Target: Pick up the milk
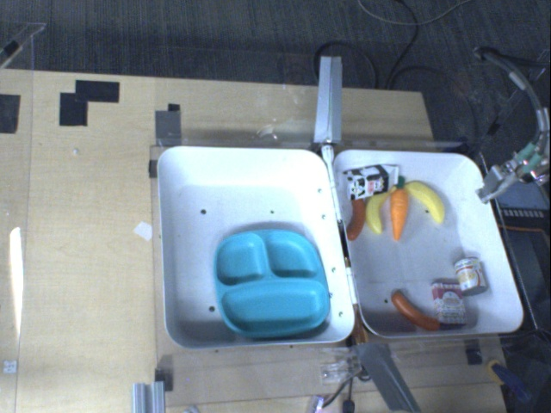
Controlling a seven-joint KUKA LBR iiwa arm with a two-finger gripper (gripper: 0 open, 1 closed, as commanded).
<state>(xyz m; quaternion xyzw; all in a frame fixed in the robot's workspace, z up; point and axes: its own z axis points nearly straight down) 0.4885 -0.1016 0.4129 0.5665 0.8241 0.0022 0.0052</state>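
Observation:
The milk [366, 181] is a small white carton with black cow patches. It lies at the back left corner of the right bin [495, 256], close to the divider between the bins. An orange carrot [399, 213] and two yellow bananas [428, 200] lie just beside it, and a reddish sausage [355, 219] rests against its front left. My gripper [515, 172] hangs at the view's right edge, over the right bin's far right rim, well away from the milk, with nothing seen in it.
A blue divided tray [271, 282] sits in the left bin [185, 231]. At the front of the right bin lie a small can [468, 274], a second sausage [415, 311] and a small packet [449, 298]. A metal post [329, 101] stands behind the divider.

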